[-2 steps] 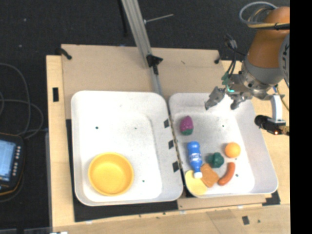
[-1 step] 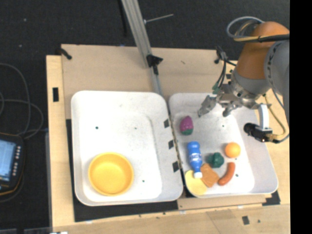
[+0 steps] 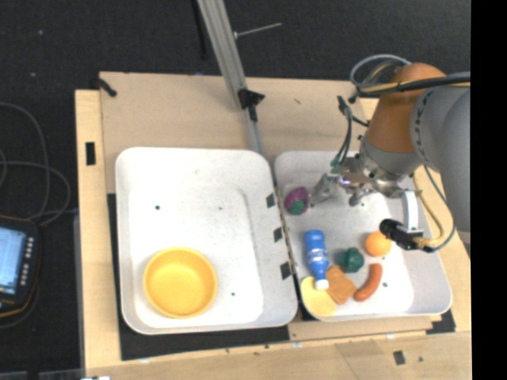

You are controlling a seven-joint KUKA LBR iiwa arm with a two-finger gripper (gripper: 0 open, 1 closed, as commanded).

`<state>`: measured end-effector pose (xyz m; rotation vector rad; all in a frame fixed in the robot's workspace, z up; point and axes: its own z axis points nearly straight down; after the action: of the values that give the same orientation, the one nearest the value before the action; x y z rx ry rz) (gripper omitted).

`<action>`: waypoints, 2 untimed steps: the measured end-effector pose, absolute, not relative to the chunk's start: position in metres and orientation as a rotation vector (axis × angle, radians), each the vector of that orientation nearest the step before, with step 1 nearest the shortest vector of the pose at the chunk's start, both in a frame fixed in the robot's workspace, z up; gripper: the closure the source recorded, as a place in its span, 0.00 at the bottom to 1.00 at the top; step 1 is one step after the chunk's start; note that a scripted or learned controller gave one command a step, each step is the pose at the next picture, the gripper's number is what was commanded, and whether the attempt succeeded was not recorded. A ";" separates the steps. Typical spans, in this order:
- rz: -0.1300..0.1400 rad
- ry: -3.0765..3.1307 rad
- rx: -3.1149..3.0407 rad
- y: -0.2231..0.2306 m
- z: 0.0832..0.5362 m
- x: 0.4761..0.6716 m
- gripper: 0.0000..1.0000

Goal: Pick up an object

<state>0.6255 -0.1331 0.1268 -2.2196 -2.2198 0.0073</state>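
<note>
The right bin (image 3: 428,291) holds several small objects. A purple and green toy (image 3: 296,201) lies near its left wall. Further forward lie a blue bottle (image 3: 316,253), a dark green piece (image 3: 349,258), an orange ball (image 3: 378,244), a red-brown sausage (image 3: 368,283), an orange block (image 3: 341,285) and a yellow piece (image 3: 315,301). My gripper (image 3: 335,195) hangs over the back of this bin, just right of the purple toy. Its fingers are spread open with nothing between them.
A yellow bowl (image 3: 180,281) sits in the front of the left bin (image 3: 190,180). A metal pole (image 3: 226,50) slants up from between the bins at the back. A black cable clip (image 3: 400,234) hangs from the arm beside the orange ball.
</note>
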 end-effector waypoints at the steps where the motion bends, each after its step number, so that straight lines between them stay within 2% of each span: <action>1: 0.005 -2.220 -2.224 -0.135 0.100 0.625 0.00; 2: -0.002 -2.218 -2.229 -0.135 0.113 0.627 1.00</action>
<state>0.6267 -0.1352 0.1126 -2.2294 -2.2183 -0.0022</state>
